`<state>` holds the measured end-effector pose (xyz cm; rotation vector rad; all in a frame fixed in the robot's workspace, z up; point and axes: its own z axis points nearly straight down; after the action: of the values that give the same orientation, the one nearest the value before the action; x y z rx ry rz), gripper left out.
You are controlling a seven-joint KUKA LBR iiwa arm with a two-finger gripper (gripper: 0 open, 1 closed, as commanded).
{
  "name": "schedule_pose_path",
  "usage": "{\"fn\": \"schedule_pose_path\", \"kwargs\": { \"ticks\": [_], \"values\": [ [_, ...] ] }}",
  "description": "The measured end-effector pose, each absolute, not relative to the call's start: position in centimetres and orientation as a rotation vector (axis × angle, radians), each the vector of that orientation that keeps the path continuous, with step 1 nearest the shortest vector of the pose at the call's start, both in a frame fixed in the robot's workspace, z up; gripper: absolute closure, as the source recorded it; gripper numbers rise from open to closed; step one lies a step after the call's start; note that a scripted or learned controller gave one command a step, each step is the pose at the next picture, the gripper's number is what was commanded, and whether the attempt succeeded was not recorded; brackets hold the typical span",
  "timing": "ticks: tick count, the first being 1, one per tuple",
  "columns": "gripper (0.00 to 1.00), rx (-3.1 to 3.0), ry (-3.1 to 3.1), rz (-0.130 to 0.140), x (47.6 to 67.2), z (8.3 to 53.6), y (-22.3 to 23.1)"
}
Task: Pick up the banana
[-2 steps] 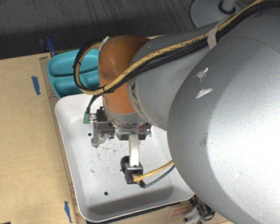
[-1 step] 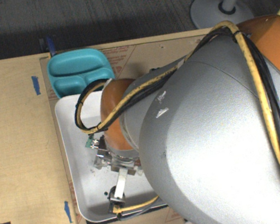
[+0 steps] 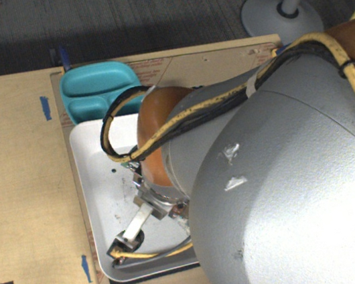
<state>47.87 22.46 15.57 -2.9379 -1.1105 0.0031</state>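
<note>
While the grey arm (image 3: 292,172) spreads over the whole right and lower right of the frame, its orange band (image 3: 154,135) sits near the centre, over the white bin (image 3: 97,186) that lies left of centre. The wrist below that band points down and to the left, toward the bin's lower left corner. Whether the jaws are open or closed cannot be told from this angle, because the arm's own bulk covers them. For the same reason I cannot tell where the banana lies relative to the jaws. The bare part of the bin floor, along its left side, carries only a few small dark specks. A teal plastic container (image 3: 96,84) sits at the bin's upper edge, just above the orange band; whether it is inside the bin or beyond its rim is unclear. The brown surface (image 3: 24,199) fills the left of the frame, marked with black shapes and short strips of blue tape (image 3: 45,107). A grey round stand (image 3: 267,12) is on the dark floor at the upper right.
</note>
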Motion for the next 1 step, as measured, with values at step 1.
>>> {"fn": "schedule_pose_path", "kwargs": {
  "ticks": [1],
  "values": [
    [0.00, -2.814, -1.393, -0.001, 47.95, 8.59, 22.49]
  ]
}}
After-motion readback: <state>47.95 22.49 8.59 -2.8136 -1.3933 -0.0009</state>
